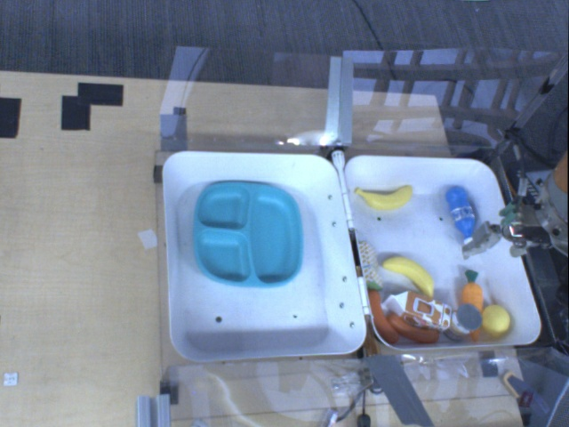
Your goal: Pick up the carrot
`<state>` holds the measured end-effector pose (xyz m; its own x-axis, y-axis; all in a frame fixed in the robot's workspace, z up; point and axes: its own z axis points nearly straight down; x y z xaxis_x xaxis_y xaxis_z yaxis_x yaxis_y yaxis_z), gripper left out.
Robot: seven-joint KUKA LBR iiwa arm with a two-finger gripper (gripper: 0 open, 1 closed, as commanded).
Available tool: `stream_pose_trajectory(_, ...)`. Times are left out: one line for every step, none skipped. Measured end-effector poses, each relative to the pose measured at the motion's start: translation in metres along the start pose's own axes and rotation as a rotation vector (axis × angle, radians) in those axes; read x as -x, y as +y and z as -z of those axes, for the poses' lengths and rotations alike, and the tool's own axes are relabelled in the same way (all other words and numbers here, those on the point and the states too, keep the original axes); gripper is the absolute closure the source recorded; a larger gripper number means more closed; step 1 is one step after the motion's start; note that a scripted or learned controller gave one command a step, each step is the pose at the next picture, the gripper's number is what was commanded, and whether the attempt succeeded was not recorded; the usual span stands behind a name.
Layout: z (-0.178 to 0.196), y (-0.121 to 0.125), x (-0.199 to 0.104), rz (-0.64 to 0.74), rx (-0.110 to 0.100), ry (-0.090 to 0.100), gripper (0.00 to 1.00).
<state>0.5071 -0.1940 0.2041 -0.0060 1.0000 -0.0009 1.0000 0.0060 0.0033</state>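
Note:
The carrot [471, 294] is small and orange with a green top. It lies near the front right of the right bin [418, 172], between a yellow lemon [495, 320] and a banana [410, 274]. My gripper [489, 236] reaches in from the right edge and hangs above the bin's right side. It sits a little behind and to the right of the carrot, just in front of a blue bottle [459, 210]. Nothing shows in its grasp.
The right bin also holds a second banana [384, 197] at the back, a red sausage [399, 325], a small printed box [427, 310] and a grey round lid [464, 317] crowded at the front. The left bin [182, 265] holds a blue divided plate [248, 232].

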Motion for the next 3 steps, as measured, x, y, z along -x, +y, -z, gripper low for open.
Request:
stream_pose_trajectory(-0.115,-0.017,-0.002,0.121,0.009,-0.004,0.0)
stream_pose_trajectory(-0.103,-0.014,-0.003,0.123,0.017,-0.006,1.0)
stream_pose_trajectory(-0.015,0.021,-0.064,0.114,0.003,0.0,1.0)
